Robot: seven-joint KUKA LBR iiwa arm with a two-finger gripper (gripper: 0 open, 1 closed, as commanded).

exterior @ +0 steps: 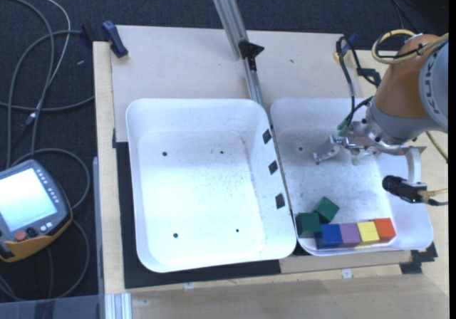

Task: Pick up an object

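1. The right bin [406, 236] holds all the blocks. They sit in a row along its near edge.
2. In the row are two green blocks [318, 216], a blue block [330, 235], a purple block [350, 233], a yellow block [368, 231] and an orange block [385, 227].
3. The gripper [329, 154] hangs over the far part of the right bin, well apart from the blocks.
4. Whether the pincer is open or closed cannot be told from here. Nothing is seen in it.
5. The arm looks to be at the reaching step. No block is picked up yet.
6. Next, it likely needs to go to the near edge of the right bin, drop over one block and close on it.
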